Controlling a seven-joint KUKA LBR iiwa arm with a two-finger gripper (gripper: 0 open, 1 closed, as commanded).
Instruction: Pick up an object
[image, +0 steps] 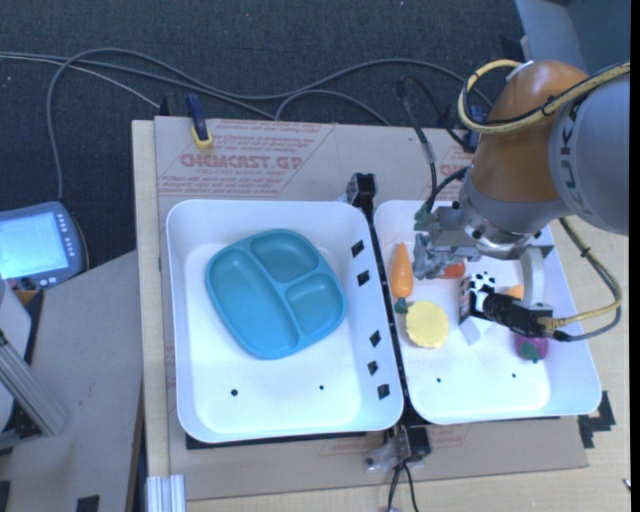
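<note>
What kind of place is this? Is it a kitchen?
Probably a robot lab: a grey and orange robot arm over the right white bin, loose cables behind the bench, and a handheld control screen at left.

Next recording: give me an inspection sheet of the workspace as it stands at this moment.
Surface: board-topped bench bearing a left bin and a right bin, both white.
Job's things: blue divided plate in the left bin; orange carrot by the right bin's left wall, yellow round piece and purple piece also there.
Clutter: blue clamp on the bench's back edge.
Grippers: hand over the right bin, beside the carrot; grasp cannot be judged.
Cables: black cables on the dark floor behind the bench.
Surroundings: screen pendant left of the bench.
</note>
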